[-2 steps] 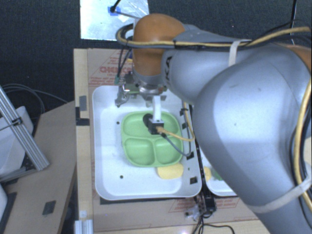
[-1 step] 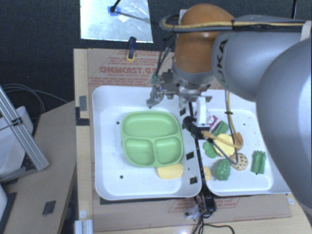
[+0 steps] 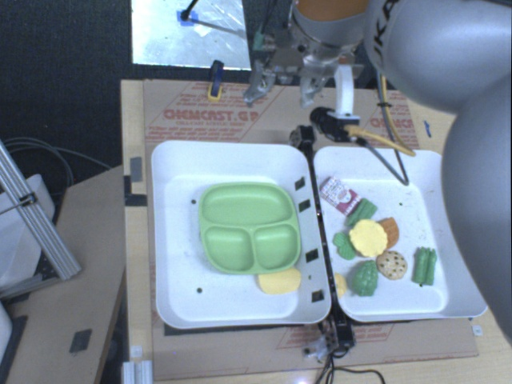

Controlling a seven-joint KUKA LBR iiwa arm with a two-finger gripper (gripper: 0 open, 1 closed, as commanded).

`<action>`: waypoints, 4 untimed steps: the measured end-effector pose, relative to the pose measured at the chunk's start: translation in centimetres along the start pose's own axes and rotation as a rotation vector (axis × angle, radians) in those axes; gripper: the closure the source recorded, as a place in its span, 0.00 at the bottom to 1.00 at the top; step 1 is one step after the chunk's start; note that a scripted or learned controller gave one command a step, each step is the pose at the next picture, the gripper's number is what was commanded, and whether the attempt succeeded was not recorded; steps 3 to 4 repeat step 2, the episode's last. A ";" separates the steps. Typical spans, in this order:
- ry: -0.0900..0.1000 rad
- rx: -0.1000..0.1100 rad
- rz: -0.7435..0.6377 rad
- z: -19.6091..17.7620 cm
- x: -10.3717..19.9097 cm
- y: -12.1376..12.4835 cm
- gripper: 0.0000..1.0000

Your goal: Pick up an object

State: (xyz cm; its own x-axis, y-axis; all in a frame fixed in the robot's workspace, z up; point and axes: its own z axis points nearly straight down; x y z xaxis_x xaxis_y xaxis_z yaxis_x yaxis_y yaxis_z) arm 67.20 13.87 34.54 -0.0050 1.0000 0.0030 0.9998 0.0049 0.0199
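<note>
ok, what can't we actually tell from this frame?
- Yellow piece in the left bin: its top edge is tucked under the green tray.
- Red packet in the right bin: print too small to read.
- Food toys around the cookie: they overlap, so their borders blur.
- Arm: cut off by the camera view's top and right edges.

This looks like a robotics lab: a big grey robot arm (image 3: 448, 46) over a cardboard-covered bench (image 3: 200, 114), two white bins (image 3: 172, 214) of toy food (image 3: 370, 238), loose cables (image 3: 48, 146), aluminium framing (image 3: 36, 222).
</note>
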 end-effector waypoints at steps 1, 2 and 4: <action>0.005 -0.001 -0.006 -16.6 6.4 -0.1 0.00; 0.000 0.014 -0.001 -18.9 9.8 0.0 0.00; 0.000 0.014 -0.001 -18.9 9.8 0.0 0.00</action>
